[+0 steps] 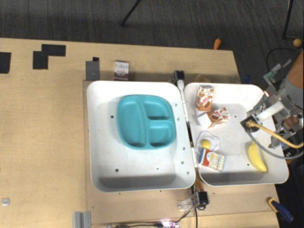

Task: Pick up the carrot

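The right bin (235, 175) holds two orange-and-white packets (205, 98) (219, 116) at its back left. In front of them lie a yellow item in clear wrap (205, 142) and a red, white and yellow box (212, 161). A banana (257, 157) lies at the front right. My gripper (288, 124) hangs over the bin's right rim, just behind and to the right of the banana. The wrist's own parts crowd it.
A teal divided plate (145, 121) sits in the left bin (102, 141). Behind the bins stand a small patterned cube (121, 70) and a grey block (92, 69). A small orange object (217, 43) lies at the bench's back edge.
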Robot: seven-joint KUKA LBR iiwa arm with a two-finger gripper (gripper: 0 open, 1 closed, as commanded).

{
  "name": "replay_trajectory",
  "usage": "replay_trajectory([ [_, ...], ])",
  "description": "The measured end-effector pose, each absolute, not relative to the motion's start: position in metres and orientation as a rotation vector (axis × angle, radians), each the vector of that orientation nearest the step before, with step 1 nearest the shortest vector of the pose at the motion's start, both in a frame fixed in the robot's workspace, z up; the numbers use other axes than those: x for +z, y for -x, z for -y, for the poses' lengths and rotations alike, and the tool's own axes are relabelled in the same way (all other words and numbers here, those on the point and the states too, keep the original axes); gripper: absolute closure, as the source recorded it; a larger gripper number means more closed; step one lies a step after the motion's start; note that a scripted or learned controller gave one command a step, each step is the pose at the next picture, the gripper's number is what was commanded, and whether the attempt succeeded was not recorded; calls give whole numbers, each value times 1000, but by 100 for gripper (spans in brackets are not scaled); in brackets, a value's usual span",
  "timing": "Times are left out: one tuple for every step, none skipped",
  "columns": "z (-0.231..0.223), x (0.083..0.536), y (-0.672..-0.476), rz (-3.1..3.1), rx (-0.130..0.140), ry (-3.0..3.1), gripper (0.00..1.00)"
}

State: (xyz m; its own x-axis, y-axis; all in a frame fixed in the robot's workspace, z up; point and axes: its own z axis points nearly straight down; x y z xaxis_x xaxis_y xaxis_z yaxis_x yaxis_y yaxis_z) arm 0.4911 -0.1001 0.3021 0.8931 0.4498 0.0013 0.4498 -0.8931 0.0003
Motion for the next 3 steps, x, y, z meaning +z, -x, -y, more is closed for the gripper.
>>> replay_trajectory([
  [100, 302, -491, 726, -2, 3056, 0],
  [117, 296, -488, 336, -2, 3123, 0],
  [142, 316, -488, 325, -3, 3125, 0],
])
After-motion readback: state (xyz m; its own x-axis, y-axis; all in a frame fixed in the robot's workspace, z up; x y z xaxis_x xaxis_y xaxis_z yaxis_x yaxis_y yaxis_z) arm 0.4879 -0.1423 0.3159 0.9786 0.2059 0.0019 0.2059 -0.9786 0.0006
